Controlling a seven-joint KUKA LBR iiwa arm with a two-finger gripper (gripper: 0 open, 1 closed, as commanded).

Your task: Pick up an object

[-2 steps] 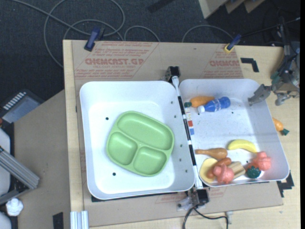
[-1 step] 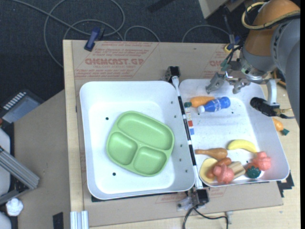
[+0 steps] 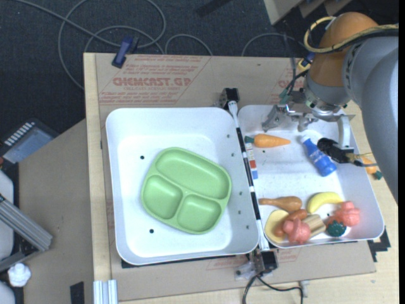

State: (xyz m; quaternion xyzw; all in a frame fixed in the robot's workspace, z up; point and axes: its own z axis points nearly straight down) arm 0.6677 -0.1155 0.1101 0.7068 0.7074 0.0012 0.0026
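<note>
My gripper hangs over the far end of the right bin, open, with nothing between its fingers. Just in front of it lies an orange carrot, close but apart. A blue bottle lies to the right of the carrot. At the near end of this bin are a yellow banana, a brown chicken leg, a pink toy and a red piece, crowded together.
The left bin holds a green divided plate. A ridge separates the two bins. The grey arm with its orange band comes in from the upper right. Cardboard lies under both bins.
</note>
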